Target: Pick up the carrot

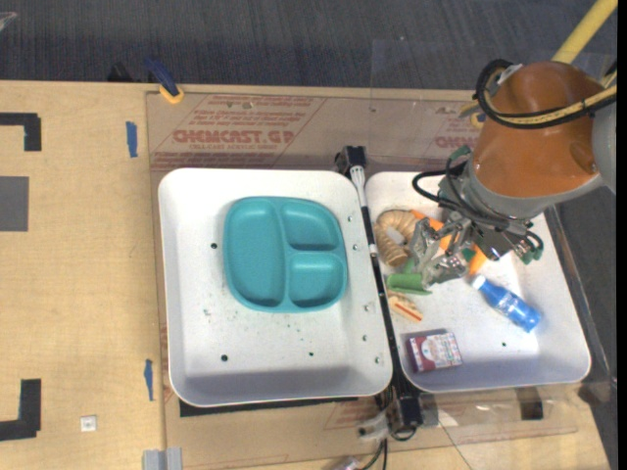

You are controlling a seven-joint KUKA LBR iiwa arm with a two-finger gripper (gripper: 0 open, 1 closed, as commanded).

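Note:
In the right bin (563,355), my gripper (440,251) hangs low over a cluster of items near the bin's left wall. An orange piece that looks like the carrot (474,258) pokes out from under the gripper's right side, and most of it is hidden by the wrist. A green leafy piece (406,282) lies just below-left of the gripper. Whether it belongs to the carrot is unclear. The grey arm with its orange band (537,130) covers the bin's upper right.
A tan, ridged item (394,238) lies left of the gripper. Thin orange sticks (407,308) lie under the green piece. A blue bottle (509,304) and a maroon packet (433,351) lie nearer the front. The left bin (196,360) holds a teal divided plate (286,253).

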